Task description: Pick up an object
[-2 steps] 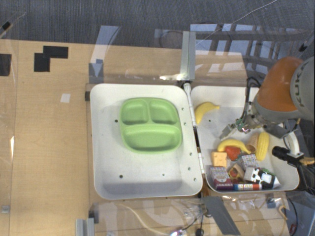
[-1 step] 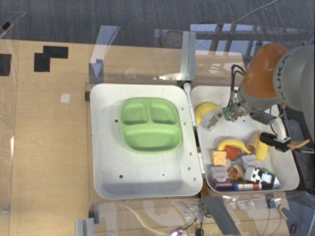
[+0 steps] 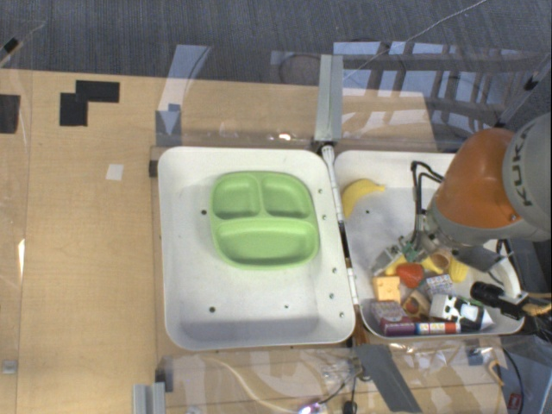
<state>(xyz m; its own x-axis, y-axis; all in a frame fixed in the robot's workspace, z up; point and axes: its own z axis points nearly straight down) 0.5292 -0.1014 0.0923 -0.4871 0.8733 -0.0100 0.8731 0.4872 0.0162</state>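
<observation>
Pile [image 3: 423, 291]: small toys, near part of right bin [image 3: 379, 231], probably light, stiff, slippery
Grasp: red piece [image 3: 410, 274], across narrow sides
Gripper [image 3: 423, 247]: above pile, opening cannot be judged

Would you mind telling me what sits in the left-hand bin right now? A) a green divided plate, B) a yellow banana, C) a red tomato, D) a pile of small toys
A: the green divided plate lies alone in the left bin, while the banana and the pile of small items are in the right bin.
</observation>
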